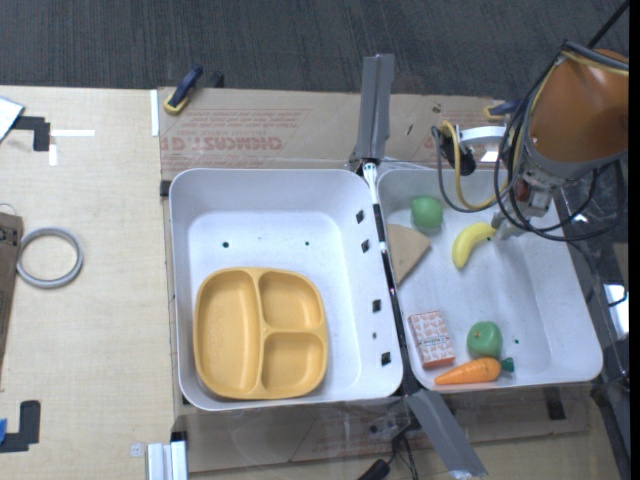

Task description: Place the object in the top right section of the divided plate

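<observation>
The end effector (510, 226) hangs over the upper right part of the right-hand bin (560, 308), just beside the tip of a banana (470, 243); cables and the arm's orange band (580, 108) crowd the spot, and whether it is apart or together cannot be told, nor whether it touches the fruit. Its place suggests the banana is the object it is after, though that is a reading of the scene, not a certainty. Nothing is seen carried. The banana lies on the bin floor near a green ball-shaped fruit (427, 213) and a tan wedge (405, 251) resting against the bin's left wall. Lower down sit a small printed carton (431, 338), a green apple (486, 339) and a carrot (468, 372), the last two nearly touching. In the left-hand bin (200, 208) lies the yellow divided plate (262, 332), its three sections bare; the top right section awaits its delivery. Beyond the bins, a roll of tape (46, 258) rests on the counter (90, 368).
</observation>
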